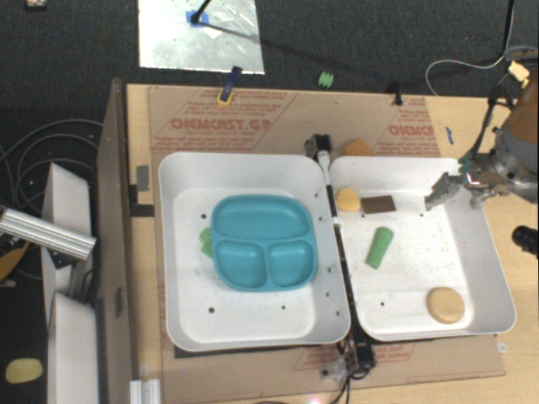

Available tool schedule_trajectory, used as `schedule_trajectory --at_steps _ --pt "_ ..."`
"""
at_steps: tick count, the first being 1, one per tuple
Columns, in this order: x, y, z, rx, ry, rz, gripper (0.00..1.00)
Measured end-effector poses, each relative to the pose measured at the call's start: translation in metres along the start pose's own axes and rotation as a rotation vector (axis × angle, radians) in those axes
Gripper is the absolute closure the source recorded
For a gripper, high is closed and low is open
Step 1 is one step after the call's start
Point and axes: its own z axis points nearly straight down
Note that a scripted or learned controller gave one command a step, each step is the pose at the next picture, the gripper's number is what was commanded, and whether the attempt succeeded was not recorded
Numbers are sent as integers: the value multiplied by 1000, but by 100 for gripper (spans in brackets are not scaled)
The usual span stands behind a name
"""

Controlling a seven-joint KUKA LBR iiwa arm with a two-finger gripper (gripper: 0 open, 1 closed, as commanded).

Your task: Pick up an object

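Observation:
The right bin [484, 251] holds a green cylinder [379, 247] near its middle. A tan round piece [445, 304] lies at its front right. A yellow round piece [348, 199] rests at the back left, touching a dark brown flat bar [377, 204]. My gripper [441, 191] hangs over the back right part of this bin, well right of the brown bar, with nothing seen between its fingers. The arm's wrist [505, 162] enters from the right edge.
The left bin [181, 225] holds a blue divided plate [263, 241] with a green piece [205, 241] tucked at its left edge. An orange item [357, 147] lies on the cardboard behind the bins. Cables run at the far left and back right.

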Motion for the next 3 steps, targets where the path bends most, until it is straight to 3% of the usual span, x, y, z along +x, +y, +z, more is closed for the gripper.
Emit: schedule_trajectory --at_steps 1,2,3 --pt "65 26 162 2 3 -6 0" --pt "58 -17 157 5 1 3 0" --pt "59 -14 146 -1 1 2 100"
